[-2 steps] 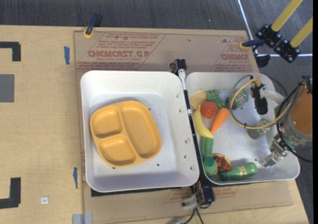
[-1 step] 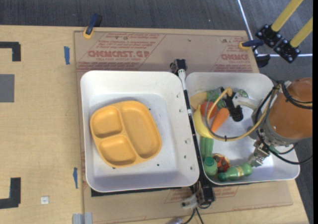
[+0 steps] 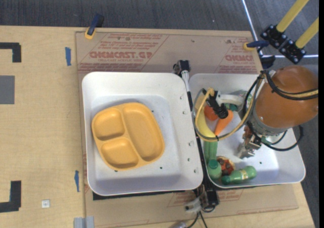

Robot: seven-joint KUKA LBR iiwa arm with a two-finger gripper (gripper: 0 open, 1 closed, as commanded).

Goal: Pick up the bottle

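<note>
A green bottle [image 3: 239, 175] lies on its side near the front edge of the right bin [image 3: 288, 166]. A second green bottle [image 3: 212, 155] lies along that bin's left wall, its cap toward the front. My gripper [image 3: 248, 146] hangs over the bin's middle, just above and slightly right of the lying bottle, with bare white floor under it. The arm's orange band [image 3: 286, 98] hides the bin's back right part. Nothing shows in the gripper.
A banana [image 3: 201, 119], an orange carrot [image 3: 223, 120] and a small red-and-yellow item [image 3: 224, 163] lie in the right bin's left half. A yellow compartment plate [image 3: 127, 135] sits in the left bin [image 3: 101, 88]. Cables loop beside the arm.
</note>
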